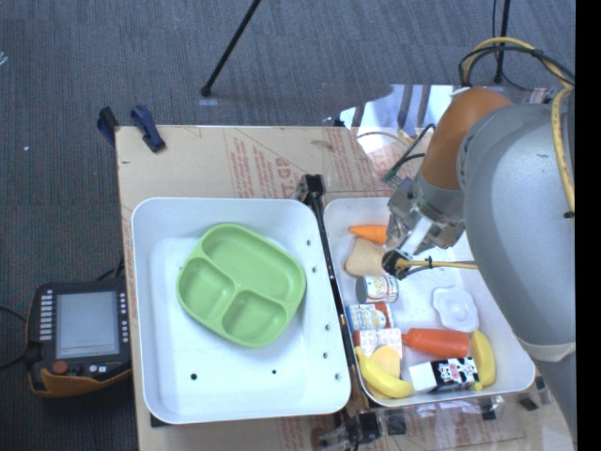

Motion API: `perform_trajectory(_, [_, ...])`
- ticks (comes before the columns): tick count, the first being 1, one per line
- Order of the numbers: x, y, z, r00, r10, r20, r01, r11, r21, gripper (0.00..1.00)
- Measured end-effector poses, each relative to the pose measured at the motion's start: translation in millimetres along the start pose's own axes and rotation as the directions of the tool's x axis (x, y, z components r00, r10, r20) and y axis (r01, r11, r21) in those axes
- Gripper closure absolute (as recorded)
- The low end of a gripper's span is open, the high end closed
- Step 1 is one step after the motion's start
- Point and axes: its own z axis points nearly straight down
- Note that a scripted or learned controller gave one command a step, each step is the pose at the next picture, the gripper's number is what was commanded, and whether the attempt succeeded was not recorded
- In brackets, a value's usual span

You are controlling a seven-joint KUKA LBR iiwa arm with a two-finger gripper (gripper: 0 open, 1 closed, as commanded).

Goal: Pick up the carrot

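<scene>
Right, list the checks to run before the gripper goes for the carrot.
1. Target in view: ok. The orange tapered carrot lies at the far end of the right white bin.
2. Gripper near target: ok. The two-finger gripper hangs just beside the carrot.
3. Neighbours apart: not ok. A tan bread slice sits right next to it.
4. Single candidate: not ok. A second orange stick lies near the yellow banana.

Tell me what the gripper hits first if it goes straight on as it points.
Probably the carrot, just left of the gripper; the bread slice beside it is close too, depth being unclear.
</scene>
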Motion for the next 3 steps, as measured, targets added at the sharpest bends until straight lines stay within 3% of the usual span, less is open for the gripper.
perform_trajectory(1, [-54.0, -72.0, 15.8, 0.999, -0.047, 0.004, 0.047, 0.999, 0.003, 1.00])
perform_trajectory(2, [-53.9, -71.0, 15.3, 0.999, -0.045, 0.003, 0.045, 0.999, 0.000, 0.00])
perform_trajectory(3, [-2.2, -13.7, 14.4, 0.963, 0.268, 0.002, -0.268, 0.963, -0.003, 0.00])
